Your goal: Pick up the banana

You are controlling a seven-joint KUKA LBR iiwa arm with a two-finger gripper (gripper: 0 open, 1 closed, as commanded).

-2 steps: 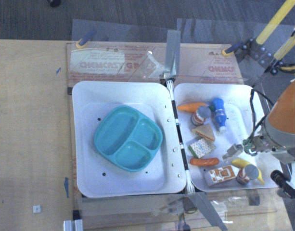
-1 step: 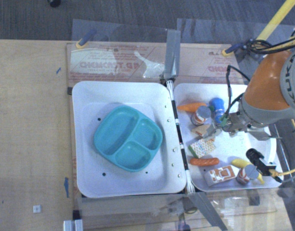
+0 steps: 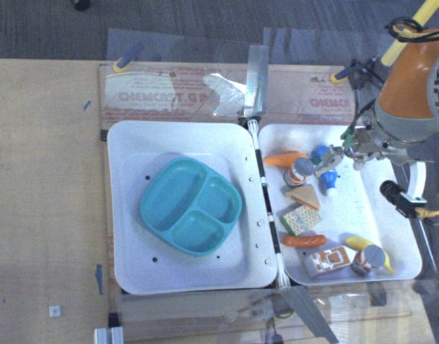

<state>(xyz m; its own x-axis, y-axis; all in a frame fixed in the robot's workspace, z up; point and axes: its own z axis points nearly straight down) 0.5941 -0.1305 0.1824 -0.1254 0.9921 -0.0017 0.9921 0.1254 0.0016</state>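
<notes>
We see two white bins side by side on the bench. The left bin (image 3: 126, 213) holds a teal divided plate (image 3: 191, 205), lying flat and rotated at an angle to the bin walls.

The right bin (image 3: 369, 213) holds the small items. The banana (image 3: 364, 245) lies near the front right corner, touching a small can (image 3: 364, 261) that partly overlaps it. A white carton (image 3: 329, 261) sits just left of the can. A red sausage (image 3: 304, 241) lies left of the banana, apart from it. Behind these we note a checkered cracker (image 3: 300, 219), a sandwich wedge (image 3: 305, 196), a second can (image 3: 301, 170), a carrot (image 3: 283, 159) and a blue bottle (image 3: 328, 178).

The arm enters from the right, its orange band (image 3: 409, 84) over the bin's rear right corner. The gripper (image 3: 342, 158) hangs above the rear of the right bin, near the blue bottle and well apart from the banana. We cannot tell how its end is set.
</notes>
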